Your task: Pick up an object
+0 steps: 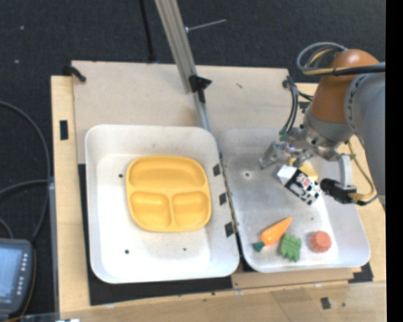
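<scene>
A robotics lab is showing: a slanted aluminium rail (178, 35) is rising behind two shallow white bins (101, 146) on a plywood bench (134, 86).

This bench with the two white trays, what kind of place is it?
Probably a robotics lab test bench: a grey arm reaches over two white bins, one holding a yellow divided plate, the other a toy carrot.

Fixed camera looks down slantwise on both bins (101, 180).

I can't make out my gripper's (297, 168) fingers under the wrist; the arm (363, 106) is cut off at the right, the monitor (7, 274) bottom-left.
</scene>
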`<state>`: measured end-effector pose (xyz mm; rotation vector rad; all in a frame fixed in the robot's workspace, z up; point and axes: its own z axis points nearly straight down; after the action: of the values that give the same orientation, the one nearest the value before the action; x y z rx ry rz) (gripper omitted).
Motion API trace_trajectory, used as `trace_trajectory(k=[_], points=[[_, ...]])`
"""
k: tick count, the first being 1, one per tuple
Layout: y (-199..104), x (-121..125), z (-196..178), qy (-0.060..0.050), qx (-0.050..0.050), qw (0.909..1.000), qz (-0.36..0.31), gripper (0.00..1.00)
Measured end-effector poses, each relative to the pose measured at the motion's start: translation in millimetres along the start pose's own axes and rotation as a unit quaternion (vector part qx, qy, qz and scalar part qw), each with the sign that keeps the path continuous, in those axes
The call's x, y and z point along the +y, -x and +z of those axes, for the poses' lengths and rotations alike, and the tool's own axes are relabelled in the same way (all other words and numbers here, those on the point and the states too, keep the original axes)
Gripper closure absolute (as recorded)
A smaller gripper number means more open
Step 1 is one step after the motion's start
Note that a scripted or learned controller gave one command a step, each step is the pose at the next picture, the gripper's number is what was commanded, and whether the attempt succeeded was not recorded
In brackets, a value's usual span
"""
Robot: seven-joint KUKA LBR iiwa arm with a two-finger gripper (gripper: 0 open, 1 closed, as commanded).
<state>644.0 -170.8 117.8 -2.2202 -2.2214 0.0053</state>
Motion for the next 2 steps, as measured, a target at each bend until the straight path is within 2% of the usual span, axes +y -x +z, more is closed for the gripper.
trace_trajectory(k=[1, 2], points=[[1, 0, 17, 0.001, -0.001, 1.0, 0.001, 0.0], [2, 1, 4, 0.003, -0.001, 1.0, 0.001, 1.0]])
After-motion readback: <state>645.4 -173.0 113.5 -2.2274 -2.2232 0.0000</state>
